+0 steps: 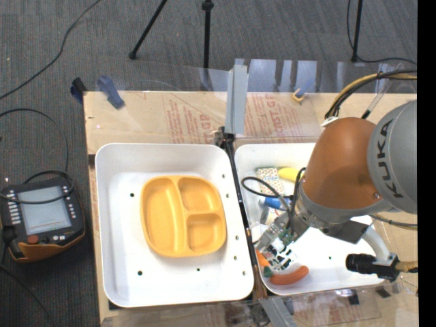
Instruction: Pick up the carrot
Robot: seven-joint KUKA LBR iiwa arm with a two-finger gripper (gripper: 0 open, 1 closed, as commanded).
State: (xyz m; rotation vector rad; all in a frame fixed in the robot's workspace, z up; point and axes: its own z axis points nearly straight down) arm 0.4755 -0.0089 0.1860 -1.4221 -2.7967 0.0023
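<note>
While the left bin held a yellow divided plate, the right bin held the carrot at its front edge. The gripper hung just above the carrot; whether its jaws were released or clenched could not be told.

The grey arm is seen entering from the right, its orange band turned toward the camera above the wrist. The wrist is angled downward and to the left. The gripper is held low, pointing down and leftward, with cables looped beside it. The spacing of its tips cannot be made out.
</note>
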